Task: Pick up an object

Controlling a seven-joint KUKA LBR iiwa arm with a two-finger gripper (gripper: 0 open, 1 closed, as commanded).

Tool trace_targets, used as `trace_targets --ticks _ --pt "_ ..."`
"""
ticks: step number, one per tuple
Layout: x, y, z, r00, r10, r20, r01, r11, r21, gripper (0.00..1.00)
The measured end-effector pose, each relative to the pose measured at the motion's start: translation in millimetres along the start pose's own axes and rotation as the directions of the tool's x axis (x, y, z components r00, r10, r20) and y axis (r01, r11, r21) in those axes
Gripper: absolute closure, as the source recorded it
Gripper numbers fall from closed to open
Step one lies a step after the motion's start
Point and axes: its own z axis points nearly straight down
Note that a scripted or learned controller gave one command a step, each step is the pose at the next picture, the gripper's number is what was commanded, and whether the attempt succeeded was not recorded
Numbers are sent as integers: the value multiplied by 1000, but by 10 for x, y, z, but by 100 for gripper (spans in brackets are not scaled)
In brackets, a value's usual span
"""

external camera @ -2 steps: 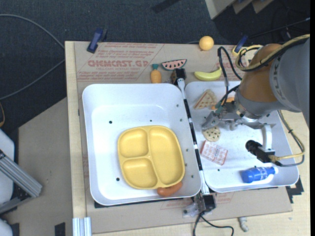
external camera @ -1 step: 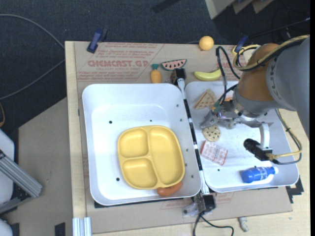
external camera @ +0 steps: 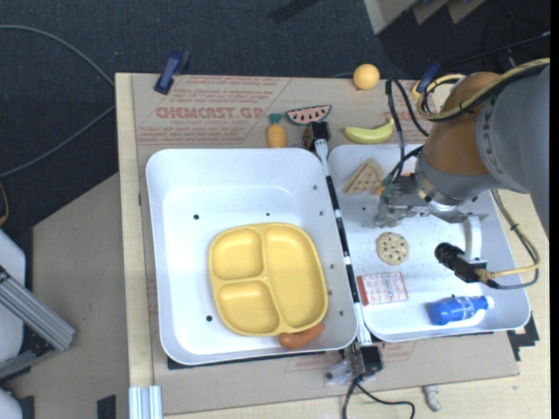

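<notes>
The right bin [external camera: 502, 317] holds a triangular sandwich piece [external camera: 364, 178] at its far left, a round chocolate-chip cookie [external camera: 392, 249] in the middle, a red-and-white packet [external camera: 383, 288] near the front and a blue bottle [external camera: 456, 309] lying at the front right. My gripper [external camera: 390, 209] reaches in from the right and hangs between the sandwich piece and the cookie, just above the cookie's far side. Nothing shows held in it.
The left bin [external camera: 175, 234] carries a yellow divided plate [external camera: 266, 278] with an orange-red sausage [external camera: 298, 339] at its front edge. Behind the bins lie a banana [external camera: 369, 133], a watermelon slice [external camera: 309, 113], an orange ball [external camera: 367, 76] and a small orange fruit [external camera: 277, 135].
</notes>
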Motion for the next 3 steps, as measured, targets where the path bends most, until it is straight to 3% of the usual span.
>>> trace_targets --ticks 1,2,3 --pt "0 -1 2 1000 0 0 0 1000 1 0" --pt "-18 -304 103 1000 2 0 -2 1000 6 0" --pt "-13 -295 0 1000 2 0 -2 1000 3 100"
